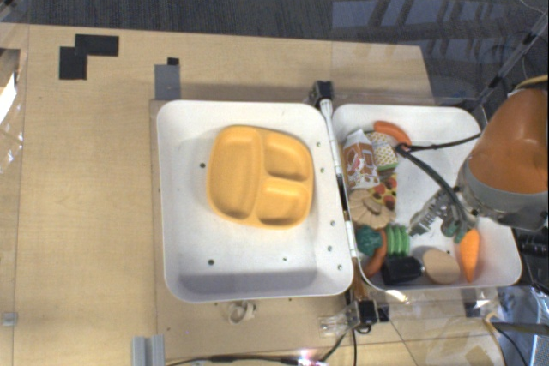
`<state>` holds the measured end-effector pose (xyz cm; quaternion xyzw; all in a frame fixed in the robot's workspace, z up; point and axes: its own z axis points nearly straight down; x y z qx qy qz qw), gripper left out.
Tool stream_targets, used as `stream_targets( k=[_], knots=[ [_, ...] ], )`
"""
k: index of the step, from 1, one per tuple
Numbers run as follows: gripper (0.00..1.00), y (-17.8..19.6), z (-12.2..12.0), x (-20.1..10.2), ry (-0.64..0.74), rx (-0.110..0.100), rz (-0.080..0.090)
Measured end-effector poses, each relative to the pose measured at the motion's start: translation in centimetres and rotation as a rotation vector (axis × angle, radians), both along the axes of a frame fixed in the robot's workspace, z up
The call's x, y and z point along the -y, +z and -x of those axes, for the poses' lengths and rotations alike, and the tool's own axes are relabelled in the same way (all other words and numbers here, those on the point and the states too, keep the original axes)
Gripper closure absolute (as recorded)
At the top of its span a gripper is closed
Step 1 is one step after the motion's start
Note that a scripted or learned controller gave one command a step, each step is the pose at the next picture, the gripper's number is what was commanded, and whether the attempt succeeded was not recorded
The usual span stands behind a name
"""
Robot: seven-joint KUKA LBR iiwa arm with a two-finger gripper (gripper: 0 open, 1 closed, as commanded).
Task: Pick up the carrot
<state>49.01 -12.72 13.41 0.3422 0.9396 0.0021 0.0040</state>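
Note:
The carrot (469, 255), orange with a small green top, lies near the front right corner of the right bin (437, 117). My gripper (436, 217) hangs just to the carrot's upper left, close to its green end. The grey wrist and the orange band (517, 148) rise above it to the right and cover part of the bin.
Beside the carrot lie a tan rounded piece (442, 267), a black item (401, 271) and a green ridged toy (396, 238). A printed can (362, 165) and an orange sausage (390, 132) sit at the bin's back. The left bin (184, 210) holds a yellow divided plate (260, 175).

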Motion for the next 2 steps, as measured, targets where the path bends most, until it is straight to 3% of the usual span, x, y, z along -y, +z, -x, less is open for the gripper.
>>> stream_targets(
  k=[1, 2],
  knots=[
    [1.0, -4.3, -0.2, 7.9, 0.297, 0.006, 0.008],
    [1.0, -4.2, -0.4, 2.7, 0.513, 0.013, 0.018]
  ],
)
